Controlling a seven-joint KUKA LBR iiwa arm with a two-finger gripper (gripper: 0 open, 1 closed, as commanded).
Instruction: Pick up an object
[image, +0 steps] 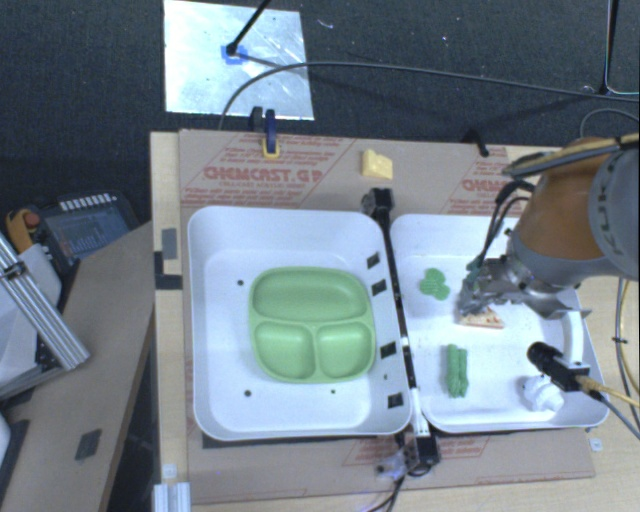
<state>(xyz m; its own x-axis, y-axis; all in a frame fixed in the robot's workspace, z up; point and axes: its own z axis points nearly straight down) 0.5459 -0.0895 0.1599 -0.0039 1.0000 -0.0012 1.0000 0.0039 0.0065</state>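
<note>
Likely target, judging by gripper position: small tan wedge (486, 321) w/ an orange-ish edge, lying flat on the floor of the right bin (500, 228), roughly mid-bin, toward the far-right half. Gripper (478, 298) is sitting directly over it, tip overlapping the wedge's upper-left edge. Contact looks probable but isn't confirmable from this angle. Can't tell whether the gripper is open or closed, since the tip is dark and cluttered, so I'm not calling a grasp. Wedge is reading as resting on the bin, not lifted.

Arm (570, 220) is reaching in from the right, wrist pitched down over the bin. That fits a top-down pick attempt on a flat item.

Other stuff in the same bin: green floret (434, 283) just left of the gripper, apart from it, and a green stick (456, 370) lying lengthwise nearer the front, well clear of the wedge. Spacing is giving the gripper room, so a double grab seems unlikely.

Left bin (215, 300) is holding a green divided plate (305, 325), centred, flat, compartments bare. It's prob. a drop spot, not part of this pick.

Outside the bins: yellow block (377, 164) is sitting on the cardboard (300, 172) behind them, out of play.

Stage guess: at or just before grasp, lift not yet done. Risk: the thin, flat wedge could slip out.
</note>
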